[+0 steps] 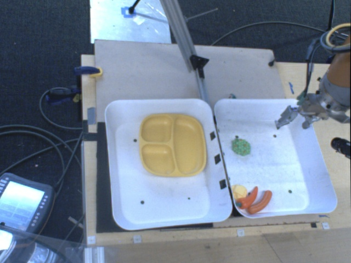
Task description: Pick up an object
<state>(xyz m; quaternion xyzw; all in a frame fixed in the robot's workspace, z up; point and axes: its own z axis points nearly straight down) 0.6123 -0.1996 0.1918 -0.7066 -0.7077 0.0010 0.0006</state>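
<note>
In the right bin, a small green bumpy object lies near the left wall. At the bin's front left corner sit a small yellow piece and two red-orange sausage shapes, close together. My gripper hangs over the bin's back right part, well to the right of the green object. Its two grey fingers are spread open with nothing between them.
The left bin holds a yellow divided plate. A slanted metal pole runs down to the back of the divide between the bins. Cables and a pendant lie off the bench at left.
</note>
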